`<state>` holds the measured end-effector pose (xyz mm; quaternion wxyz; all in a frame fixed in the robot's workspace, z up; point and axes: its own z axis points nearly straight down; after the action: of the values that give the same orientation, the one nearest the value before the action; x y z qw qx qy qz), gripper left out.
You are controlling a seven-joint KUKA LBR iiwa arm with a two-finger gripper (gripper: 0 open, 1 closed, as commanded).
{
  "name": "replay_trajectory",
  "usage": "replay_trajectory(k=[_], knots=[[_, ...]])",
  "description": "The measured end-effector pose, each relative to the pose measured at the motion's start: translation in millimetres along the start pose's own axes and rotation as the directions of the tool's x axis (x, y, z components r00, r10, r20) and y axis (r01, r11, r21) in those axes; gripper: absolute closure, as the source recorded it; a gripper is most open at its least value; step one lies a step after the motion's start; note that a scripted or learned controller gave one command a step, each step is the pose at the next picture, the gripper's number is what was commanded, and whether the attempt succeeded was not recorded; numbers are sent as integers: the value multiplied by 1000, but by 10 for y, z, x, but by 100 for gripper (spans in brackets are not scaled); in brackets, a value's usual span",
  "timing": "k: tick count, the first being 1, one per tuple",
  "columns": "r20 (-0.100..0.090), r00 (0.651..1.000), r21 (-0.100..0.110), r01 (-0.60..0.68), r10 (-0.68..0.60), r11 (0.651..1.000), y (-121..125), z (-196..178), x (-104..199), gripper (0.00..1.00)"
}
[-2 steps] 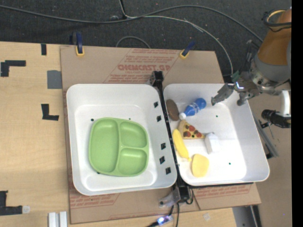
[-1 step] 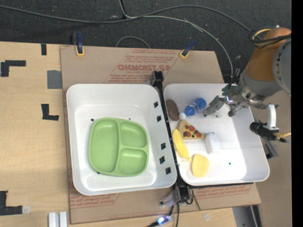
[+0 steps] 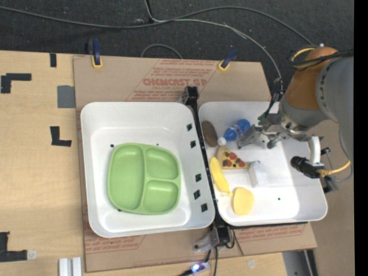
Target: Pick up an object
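Gripper [image 3: 248, 138] hangs over the right bin [image 3: 299, 211], near the blue bottle [image 3: 236, 130]; open or shut, I cannot tell. Bottle looks light, stiff, slippery (prob. plastic), so take it across the middle, not the cap.

Wooden bench [image 3: 34, 154] under cardboard sheet [image 3: 167, 79], dark carpet [image 3: 69, 10] behind.

A green divided plate [image 3: 144, 178] lies in the left bin [image 3: 92, 125].
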<state>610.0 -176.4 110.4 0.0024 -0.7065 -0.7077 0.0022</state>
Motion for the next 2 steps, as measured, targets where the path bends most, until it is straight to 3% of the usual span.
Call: replay_trajectory(k=[1,2], knots=[[2,1000,-5,0,0,1000,2,264,4,0],[4,1000,-9,1,-1,1000,13,141,0,100]])
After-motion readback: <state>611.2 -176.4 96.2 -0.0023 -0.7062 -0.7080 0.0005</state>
